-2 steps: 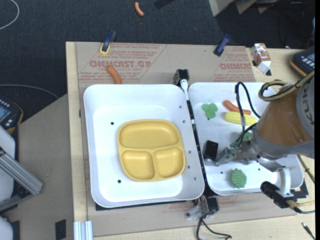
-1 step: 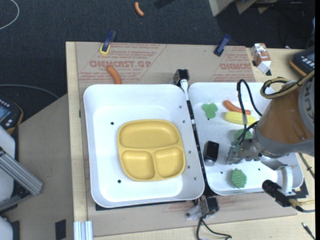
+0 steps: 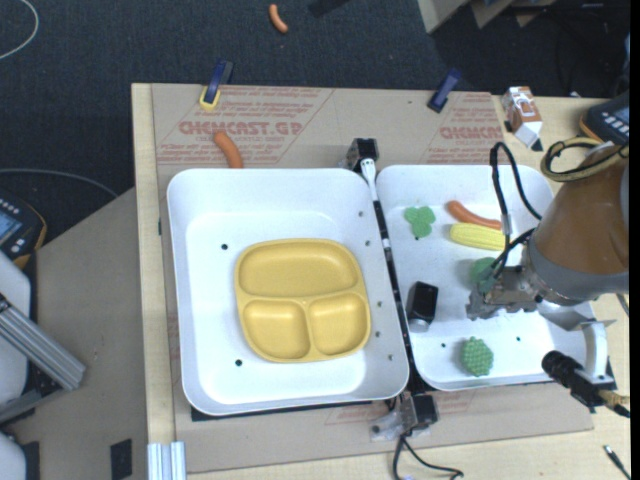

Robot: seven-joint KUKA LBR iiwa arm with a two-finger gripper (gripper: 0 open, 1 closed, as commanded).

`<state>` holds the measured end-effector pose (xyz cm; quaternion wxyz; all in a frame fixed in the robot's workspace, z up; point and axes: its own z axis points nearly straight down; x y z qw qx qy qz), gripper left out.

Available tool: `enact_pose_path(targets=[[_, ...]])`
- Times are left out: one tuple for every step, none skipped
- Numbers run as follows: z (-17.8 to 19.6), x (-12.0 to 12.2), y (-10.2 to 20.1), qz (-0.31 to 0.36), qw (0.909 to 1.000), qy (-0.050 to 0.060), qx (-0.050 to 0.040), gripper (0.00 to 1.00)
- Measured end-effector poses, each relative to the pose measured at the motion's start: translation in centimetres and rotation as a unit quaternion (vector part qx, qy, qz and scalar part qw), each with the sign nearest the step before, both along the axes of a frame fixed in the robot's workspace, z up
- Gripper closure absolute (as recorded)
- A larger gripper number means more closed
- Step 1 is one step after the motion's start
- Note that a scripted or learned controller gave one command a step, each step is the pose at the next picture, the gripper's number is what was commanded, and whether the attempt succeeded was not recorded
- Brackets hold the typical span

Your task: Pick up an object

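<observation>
Several small plastic toy foods lie in the right white bin (image 3: 440,183) on the bench: a yellow corn cob (image 3: 476,236), an orange-red sausage (image 3: 470,212), a light green leafy piece (image 3: 420,219), a knobbly green berry-like lump (image 3: 477,356) and a black block (image 3: 422,302). My end effector (image 3: 497,296) sits low beside a darker green piece (image 3: 484,269) just under the corn, and I cannot tell how it is set or whether it grips anything. All look light, stiff and slick, so I judge the corn best taken across its narrow middle.
</observation>
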<state>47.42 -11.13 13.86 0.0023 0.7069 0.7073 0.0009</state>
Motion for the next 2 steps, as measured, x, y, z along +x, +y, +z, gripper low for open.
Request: enact_pose_path(targets=[[4.3, 0.0, -0.3, 0.0, 1.0, -0.001, -0.0002, 1.0], [8.9, 0.1, -0.4, 0.0, 1.0, -0.001, -0.0002, 1.0]])
